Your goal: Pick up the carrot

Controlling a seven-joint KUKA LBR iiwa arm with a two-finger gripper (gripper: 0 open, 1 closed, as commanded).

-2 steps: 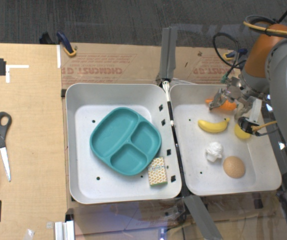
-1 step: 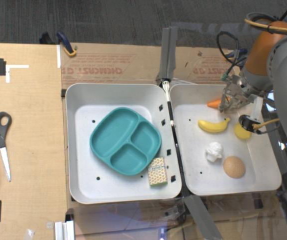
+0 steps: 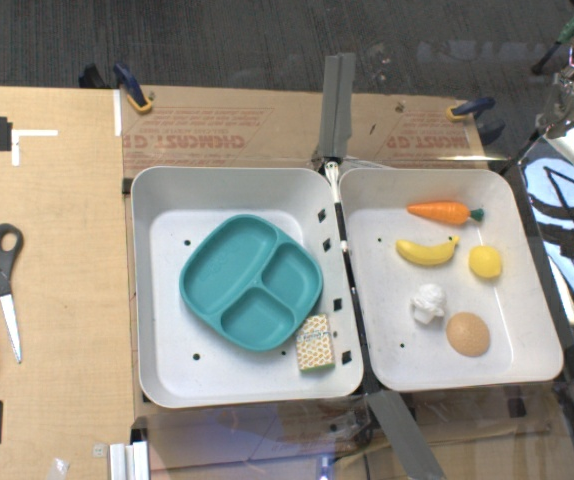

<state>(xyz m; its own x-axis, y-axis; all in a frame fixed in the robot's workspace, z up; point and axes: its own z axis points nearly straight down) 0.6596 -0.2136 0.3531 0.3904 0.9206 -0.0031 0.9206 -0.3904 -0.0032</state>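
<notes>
Orange tapered carrot w/ green tip [image 3: 443, 211] lies at far side of right-hand shallow white bin [image 3: 392, 353], just beyond curved yellow banana [image 3: 427, 252], near round yellow lemon [image 3: 484, 261]; brown egg [image 3: 468, 334] further off.

Even, bright overhead light; soft short shadows. Glare whitens the bins [image 3: 147, 298]. Focus slightly soft, top edge dim.
</notes>
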